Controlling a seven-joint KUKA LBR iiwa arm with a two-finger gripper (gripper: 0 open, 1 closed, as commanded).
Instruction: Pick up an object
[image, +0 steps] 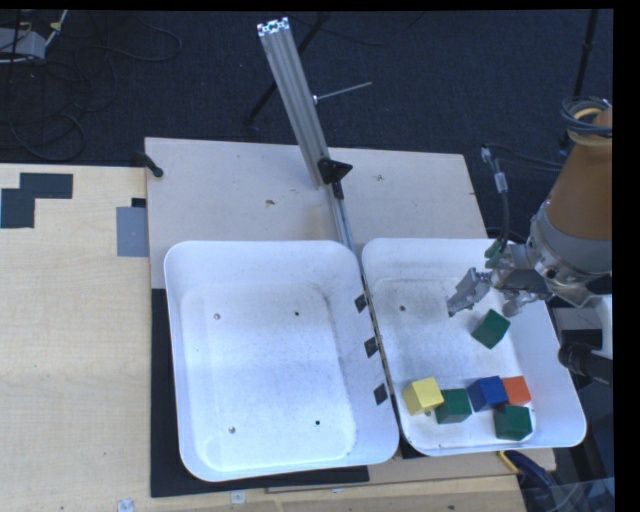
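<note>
Hovering with the gripper (478, 291) spread open and holding nothing, just up-left of a tilted green cube (490, 328), risking fingers glancing off its slanted faces and knocking it away.

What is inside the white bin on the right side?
The right bin holds a yellow cube, three green blocks, a blue block and an orange block. The gripper and wrist cover part of its far right corner.

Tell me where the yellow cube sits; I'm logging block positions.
The yellow cube lies in the right bin, near its front left, beside a green cube.
</note>
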